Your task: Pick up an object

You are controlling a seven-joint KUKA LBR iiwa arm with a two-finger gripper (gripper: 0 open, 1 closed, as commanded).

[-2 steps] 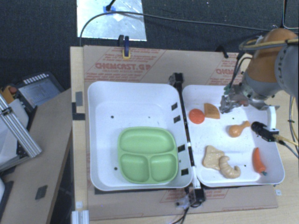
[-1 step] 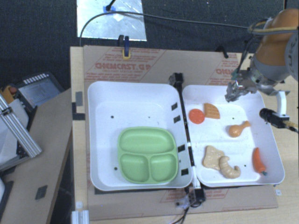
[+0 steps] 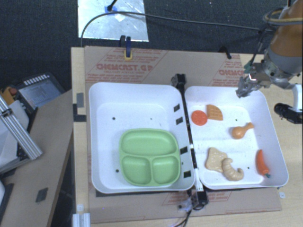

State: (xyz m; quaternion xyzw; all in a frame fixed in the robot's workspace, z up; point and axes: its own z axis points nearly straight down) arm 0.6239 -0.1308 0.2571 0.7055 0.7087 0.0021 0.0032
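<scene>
- Far left: we see a grey device w/ a ribbed top (image 3: 40, 90) on the side table, and an aluminium bar (image 3: 19, 131) lying at a slant below it.
- Top centre: a shiny metal sheet (image 3: 112, 11) on the dark floor; a black cable (image 3: 156, 18) arcs across it toward the right.
- Bench: a brown cardboard sheet (image 3: 142, 63) w/ red lettering lies under both bins.
- Left bin (image 3: 118, 98): we find a green divided plate (image 3: 149, 156), three compartments, sitting at the bin's near-right part.
- Right bin (image 3: 270, 126), the candidate objects, l. to r.: a red disc (image 3: 199, 118) just beside an orange wedge (image 3: 214, 112) near the far-left corner; a beige lumpy piece (image 3: 216, 159) touching a curled tan piece (image 3: 232, 170) at the near side; a tan drumstick-shaped piece (image 3: 241, 130) mid-bin; a red-orange carrot-like piece (image 3: 262, 162) by the right wall.
- Gripper (image 3: 245, 89): we see it over the right bin's far rim, near the far-right corner, well apart from all objects. Jaw opening: we cannot tell at this res.; nothing visible betw. the fingers.
- Arm (image 3: 286, 41): enters from upper right, orange band above the grey wrist.
</scene>
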